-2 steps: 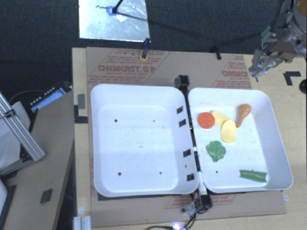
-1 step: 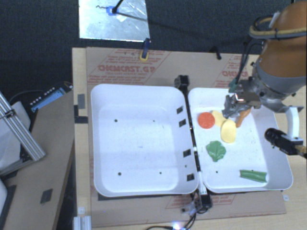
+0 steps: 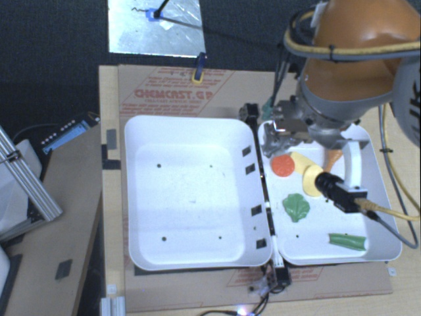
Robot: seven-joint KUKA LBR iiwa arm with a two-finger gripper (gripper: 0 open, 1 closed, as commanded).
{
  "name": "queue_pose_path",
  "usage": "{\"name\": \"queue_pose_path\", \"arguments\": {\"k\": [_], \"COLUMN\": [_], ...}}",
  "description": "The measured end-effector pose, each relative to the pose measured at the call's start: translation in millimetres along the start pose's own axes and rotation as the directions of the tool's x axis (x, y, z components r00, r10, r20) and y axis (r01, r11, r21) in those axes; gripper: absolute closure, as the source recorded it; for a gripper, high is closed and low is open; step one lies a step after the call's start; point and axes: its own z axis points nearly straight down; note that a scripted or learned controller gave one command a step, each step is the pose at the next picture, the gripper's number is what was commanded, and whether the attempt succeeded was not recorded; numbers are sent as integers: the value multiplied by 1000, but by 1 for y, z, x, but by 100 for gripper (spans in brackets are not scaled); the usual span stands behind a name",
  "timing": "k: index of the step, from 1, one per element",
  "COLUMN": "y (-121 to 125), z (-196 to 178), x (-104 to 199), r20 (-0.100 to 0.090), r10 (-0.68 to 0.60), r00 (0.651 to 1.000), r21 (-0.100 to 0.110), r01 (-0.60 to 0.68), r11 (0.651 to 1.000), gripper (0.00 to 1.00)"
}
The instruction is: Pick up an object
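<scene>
In the camera view, 2 white bins are seen side by side. The left bin (image 3: 191, 196) lies bare of objects, while the right bin (image 3: 381, 239) carries all the loose things. The arm (image 3: 358, 41) is reached in from the right, and the gripper (image 3: 279, 137) is held low over the far-left part of the right bin, just above an orange-red disc (image 3: 283, 166). A yellow piece (image 3: 308, 173) lies just beside the disc, a green leafy piece (image 3: 297, 207) nearer the camera, and a long green piece (image 3: 347, 241) near the front edge. How the gripper stands, and whether anything is held, cannot be told. The task is judged as not yet done: nothing is seen lifted, and all 4 pieces rest in the bin.
</scene>
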Motion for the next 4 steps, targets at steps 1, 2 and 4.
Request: {"name": "queue_pose_path", "arguments": {"k": [1,2,4], "y": [-20,-20,-13], "z": [-163,-78,-169], "x": [28,69,126], "r20": [-3,4,-6], "r10": [6,6,8], "r00": [1000,1000,1000], "r21": [-16,9,-15], "r01": [-6,-6,-8], "r11": [1000,1000,1000], "gripper": [100,100,100]}}
